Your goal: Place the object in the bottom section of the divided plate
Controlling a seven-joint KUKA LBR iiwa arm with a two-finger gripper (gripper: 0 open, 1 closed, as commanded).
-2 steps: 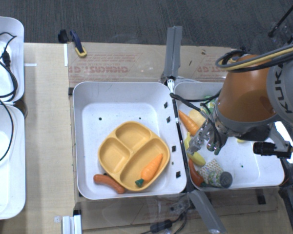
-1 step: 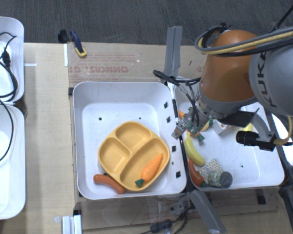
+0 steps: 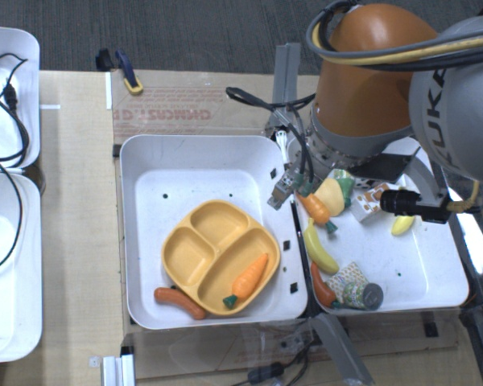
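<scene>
A yellow divided plate [image 3: 187, 257] lies in the left bin [image 3: 132, 215]. An orange toy carrot [image 3: 251, 277] rests in the plate's large section, the one nearest the bin's front right. My gripper [image 3: 290, 185] hangs under the big orange wrist, over the wall between the two bins and just beyond the plate's far right rim. A second small carrot [image 3: 315, 207] lies right beside it in the right bin. I see nothing clearly held.
A brown sausage [image 3: 179, 301] lies off the plate's front left. The right bin [image 3: 435, 273] holds a banana [image 3: 320, 250], a yellow-green fruit [image 3: 332, 190], a patterned cup [image 3: 356, 288], a red sausage [image 3: 322, 289], a small carton [image 3: 369, 201] and a lemon [image 3: 402, 224].
</scene>
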